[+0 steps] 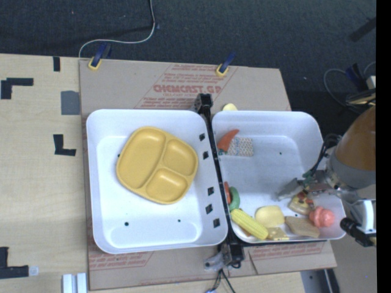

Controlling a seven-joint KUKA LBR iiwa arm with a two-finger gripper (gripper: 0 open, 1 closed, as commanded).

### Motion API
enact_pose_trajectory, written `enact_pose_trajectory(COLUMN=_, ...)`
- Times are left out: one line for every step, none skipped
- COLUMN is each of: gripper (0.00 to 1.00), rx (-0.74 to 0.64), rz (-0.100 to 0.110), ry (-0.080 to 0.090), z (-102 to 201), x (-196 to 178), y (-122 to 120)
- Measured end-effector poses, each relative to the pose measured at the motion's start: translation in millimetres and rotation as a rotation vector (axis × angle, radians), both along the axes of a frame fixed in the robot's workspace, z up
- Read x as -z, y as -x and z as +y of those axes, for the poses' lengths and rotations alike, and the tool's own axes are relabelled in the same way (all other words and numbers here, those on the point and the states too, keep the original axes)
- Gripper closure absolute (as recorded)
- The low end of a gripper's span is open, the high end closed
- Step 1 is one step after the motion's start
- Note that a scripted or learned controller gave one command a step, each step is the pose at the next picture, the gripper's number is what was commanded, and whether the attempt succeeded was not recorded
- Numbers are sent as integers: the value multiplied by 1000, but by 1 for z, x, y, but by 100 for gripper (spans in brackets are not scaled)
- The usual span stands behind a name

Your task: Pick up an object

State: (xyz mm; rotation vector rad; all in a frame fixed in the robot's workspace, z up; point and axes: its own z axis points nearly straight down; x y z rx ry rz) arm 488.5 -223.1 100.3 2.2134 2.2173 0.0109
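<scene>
A mustard-yellow sectioned plastic plate point(157, 164) lies in the white left bin point(98, 163); the white right bin point(275, 124) holds a yellow toy corn cob point(248, 223) and a pink toy point(322, 217).

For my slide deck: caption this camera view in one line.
KUKA arm's tool low over toy food in the right bin; yellow divided plate lies in the left bin.

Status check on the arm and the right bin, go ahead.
Gripper low in right bin, nothing seen held. Toy corn, pink toy crowd front edge. Yellow tray in left bin.
</scene>
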Motion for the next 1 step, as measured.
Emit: enact_pose_trajectory(gripper=0, rx=-1, rz=-2, ry=5, z=-1, x=11, y=0)
